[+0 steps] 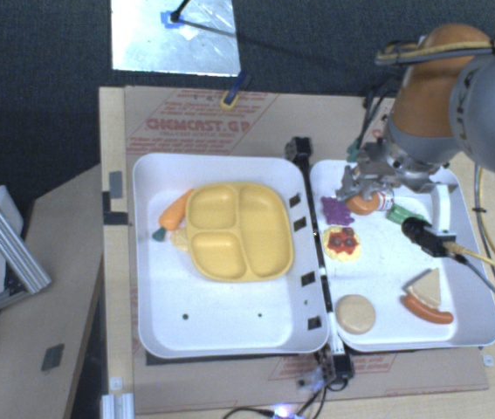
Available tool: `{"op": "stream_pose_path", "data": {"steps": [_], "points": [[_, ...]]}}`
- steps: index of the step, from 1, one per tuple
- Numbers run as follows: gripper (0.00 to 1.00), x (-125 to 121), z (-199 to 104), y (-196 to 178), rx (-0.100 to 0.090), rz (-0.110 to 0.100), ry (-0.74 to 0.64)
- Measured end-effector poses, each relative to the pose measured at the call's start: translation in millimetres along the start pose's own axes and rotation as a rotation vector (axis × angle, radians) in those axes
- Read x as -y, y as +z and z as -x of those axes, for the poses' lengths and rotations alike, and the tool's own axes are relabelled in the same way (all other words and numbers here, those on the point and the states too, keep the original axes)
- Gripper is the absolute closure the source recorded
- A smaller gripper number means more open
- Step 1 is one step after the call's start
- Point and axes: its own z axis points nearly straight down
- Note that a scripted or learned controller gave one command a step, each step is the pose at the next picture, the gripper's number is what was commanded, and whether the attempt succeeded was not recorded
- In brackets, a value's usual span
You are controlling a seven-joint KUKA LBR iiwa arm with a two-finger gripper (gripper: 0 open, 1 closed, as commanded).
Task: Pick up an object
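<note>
end effector [362,188] | low in right bin [470,326] | over orange toy [365,204]

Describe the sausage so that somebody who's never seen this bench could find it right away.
Start at the right bin, the one the gripper is over, and go to its near right corner. The sausage lies there, close beside the lower edge of a tan bread wedge. It is the one long, thin, orange-red piece there; the round bun to its left is pale and flat.
</note>
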Motion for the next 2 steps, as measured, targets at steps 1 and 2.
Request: {"op": "stream_pose_path", "data": {"steps": [1,2], "points": [[1.00,-5.3,1.1,-1.5,0.000,0.002,-0.003],[1.00,-2.9,8.4,-6.8,0.000,0.002,0.000]]}}
